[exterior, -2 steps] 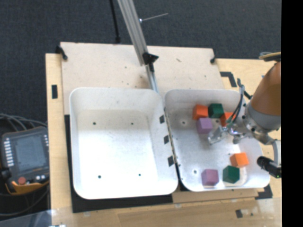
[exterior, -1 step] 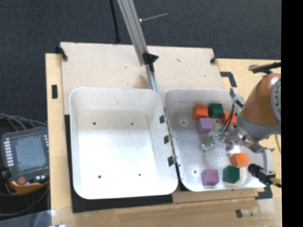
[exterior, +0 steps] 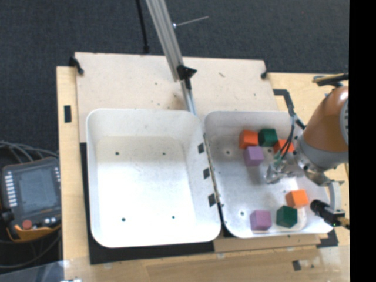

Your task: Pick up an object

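Hovering low over the right bin (exterior: 235,128), the pincer (exterior: 274,174) sits between two groups of blocks; how far it is open I cannot tell, and nothing shows in its grip. Just up-left of it lies a purple cube (exterior: 254,155), touching an orange cube (exterior: 248,138) and a green cube (exterior: 268,137) behind it. Below and to the right rest another orange cube (exterior: 297,198), a green cube (exterior: 286,217) and a purple cube (exterior: 260,220). Being cubes, they have no long axis.
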